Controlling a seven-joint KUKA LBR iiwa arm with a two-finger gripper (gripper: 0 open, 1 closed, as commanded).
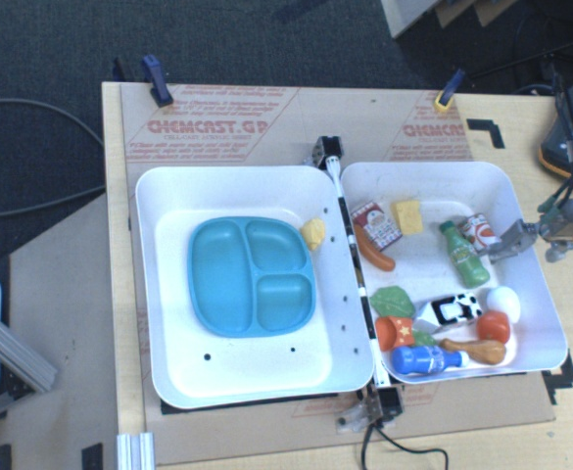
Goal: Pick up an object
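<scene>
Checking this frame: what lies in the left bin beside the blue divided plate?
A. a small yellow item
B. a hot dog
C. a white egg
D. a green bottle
A: a small yellow item sits at the upper right edge of the blue divided plate in the left bin.

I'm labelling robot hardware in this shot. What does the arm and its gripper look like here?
At the right edge, the gripper shows as grey metal parts reaching over the right bin's rim. Thin dark cables run up from it towards a grey arm section with an orange band.

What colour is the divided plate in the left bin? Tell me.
Light blue. The plate shows plainly in the camera view.
</scene>
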